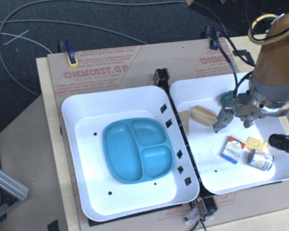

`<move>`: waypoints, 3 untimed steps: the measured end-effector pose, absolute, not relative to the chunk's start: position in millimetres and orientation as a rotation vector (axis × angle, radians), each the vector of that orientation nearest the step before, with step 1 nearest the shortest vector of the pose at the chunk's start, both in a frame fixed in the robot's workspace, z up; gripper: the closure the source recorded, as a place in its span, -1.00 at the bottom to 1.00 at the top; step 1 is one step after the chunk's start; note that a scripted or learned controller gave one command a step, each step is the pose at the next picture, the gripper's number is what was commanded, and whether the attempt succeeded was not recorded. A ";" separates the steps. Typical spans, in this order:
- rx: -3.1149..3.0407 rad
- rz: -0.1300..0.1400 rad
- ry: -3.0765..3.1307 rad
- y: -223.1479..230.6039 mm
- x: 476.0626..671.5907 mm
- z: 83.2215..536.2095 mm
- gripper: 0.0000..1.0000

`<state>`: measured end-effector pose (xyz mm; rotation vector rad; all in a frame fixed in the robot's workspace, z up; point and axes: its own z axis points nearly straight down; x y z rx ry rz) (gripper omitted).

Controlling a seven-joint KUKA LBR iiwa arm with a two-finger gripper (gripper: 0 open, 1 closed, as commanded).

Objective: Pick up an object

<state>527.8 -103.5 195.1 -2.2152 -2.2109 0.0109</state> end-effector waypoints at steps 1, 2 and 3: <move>-2.219 0.000 -2.220 -103.5 530.6 200.4 -1.00; -2.217 0.005 -2.216 -93.5 531.1 151.6 -1.00; -2.217 0.005 -2.217 -96.0 538.3 93.2 -1.00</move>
